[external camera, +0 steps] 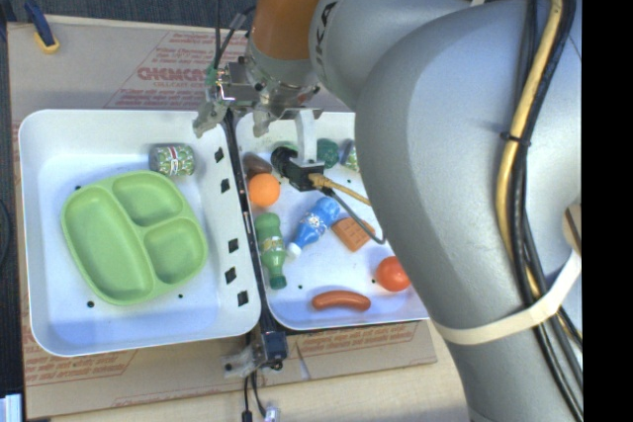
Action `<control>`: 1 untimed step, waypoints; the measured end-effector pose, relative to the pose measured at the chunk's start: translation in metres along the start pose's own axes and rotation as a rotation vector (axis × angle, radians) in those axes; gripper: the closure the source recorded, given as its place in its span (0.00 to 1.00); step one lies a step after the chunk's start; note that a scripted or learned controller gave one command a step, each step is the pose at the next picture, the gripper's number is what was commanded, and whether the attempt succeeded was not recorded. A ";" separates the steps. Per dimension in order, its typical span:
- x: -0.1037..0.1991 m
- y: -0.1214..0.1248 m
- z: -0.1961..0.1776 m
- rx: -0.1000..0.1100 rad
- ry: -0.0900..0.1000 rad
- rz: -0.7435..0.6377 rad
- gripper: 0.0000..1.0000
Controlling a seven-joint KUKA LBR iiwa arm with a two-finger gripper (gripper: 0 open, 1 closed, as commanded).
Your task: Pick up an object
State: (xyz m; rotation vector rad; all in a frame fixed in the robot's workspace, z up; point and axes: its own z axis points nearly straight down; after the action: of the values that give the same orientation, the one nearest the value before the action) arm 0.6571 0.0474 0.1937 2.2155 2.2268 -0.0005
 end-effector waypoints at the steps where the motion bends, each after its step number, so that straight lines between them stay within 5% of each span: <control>1: -0.061 -0.004 0.002 0.005 0.001 0.001 0.00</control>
State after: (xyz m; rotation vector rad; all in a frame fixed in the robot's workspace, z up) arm 0.6533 -0.0135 0.1920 2.2195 2.2283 -0.0052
